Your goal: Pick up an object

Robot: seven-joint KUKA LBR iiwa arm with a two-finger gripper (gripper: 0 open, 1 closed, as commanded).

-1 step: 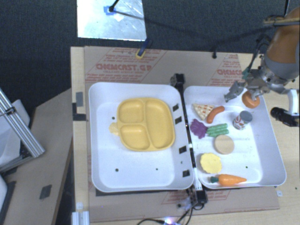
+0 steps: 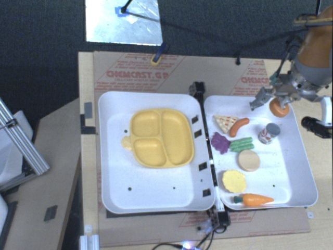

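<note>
Pincer: we see the grey two-finger pincer at the upper right of the right white bin, fingers spread, a small orange round piece just beside them, not clearly gripped.
Open room: the left white bin carries a yellow three-part plastic tray, bare floor around it.
Right bin: a pizza-slice toy, red sausage, small tin can, orange carrot.
Desk: brown board printed "CHEMCAST".

Toys crowd the right bin; its right strip lies open.
</note>
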